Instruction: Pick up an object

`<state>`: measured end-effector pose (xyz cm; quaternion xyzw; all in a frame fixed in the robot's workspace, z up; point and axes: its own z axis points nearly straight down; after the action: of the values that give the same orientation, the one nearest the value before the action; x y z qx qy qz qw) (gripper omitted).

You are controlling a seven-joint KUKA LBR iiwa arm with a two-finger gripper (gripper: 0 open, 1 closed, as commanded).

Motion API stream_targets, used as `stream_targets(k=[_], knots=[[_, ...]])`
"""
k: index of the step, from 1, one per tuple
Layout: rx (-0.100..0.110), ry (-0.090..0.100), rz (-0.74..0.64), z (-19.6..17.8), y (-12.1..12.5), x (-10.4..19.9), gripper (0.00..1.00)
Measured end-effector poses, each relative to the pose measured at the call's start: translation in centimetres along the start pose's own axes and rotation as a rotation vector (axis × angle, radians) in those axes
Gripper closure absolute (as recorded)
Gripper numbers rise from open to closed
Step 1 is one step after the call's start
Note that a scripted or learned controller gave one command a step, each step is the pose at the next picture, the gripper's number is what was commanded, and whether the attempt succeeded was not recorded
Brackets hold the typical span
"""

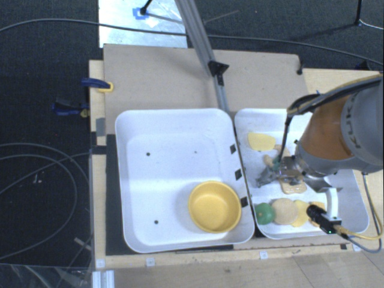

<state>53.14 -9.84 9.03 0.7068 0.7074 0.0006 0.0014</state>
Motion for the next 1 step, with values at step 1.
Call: stream_targets(k=[1], knots=[[-0.007, -0.003, 0.001, -1.35, 0.2, -0.14, 1.0]])
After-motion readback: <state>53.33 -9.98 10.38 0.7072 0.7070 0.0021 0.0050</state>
